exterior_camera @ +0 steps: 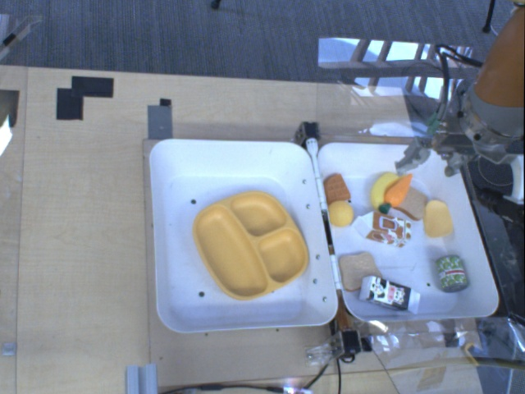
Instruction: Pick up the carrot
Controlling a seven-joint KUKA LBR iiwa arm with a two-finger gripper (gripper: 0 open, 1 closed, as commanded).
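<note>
The carrot (399, 190) serves as the reference landmark. It lies in the right bin (476, 245), in that bin's far half, with its orange body tilted and its green end pointing toward the near side.

- A yellow banana-like piece (381, 189) touches the carrot on the side facing the left bin (172, 220).
- A tan bread-like slice (414, 205) sits just beside the carrot, toward the near-right.
- A pale yellow block (438, 218) lies further right of that slice.
- A small printed carton (390, 228) lies just nearer than the carrot.
- A lemon (340, 213) and a brown pastry-like item (336, 188) lie between the carrot and the divider.
- A green patterned can (450, 272), a second bread slice (357, 269) and a black-and-white carton (389, 293) lie well nearer than the carrot.

The claw (431, 156) hangs above the far edge of the right bin, up and to the right of the carrot and apart from it. Its two fingers stand spread wide, with nothing between them.

The left bin holds a yellow divided plate (250, 242), well apart from the carrot. Both bins rest on the table (74, 245).
</note>
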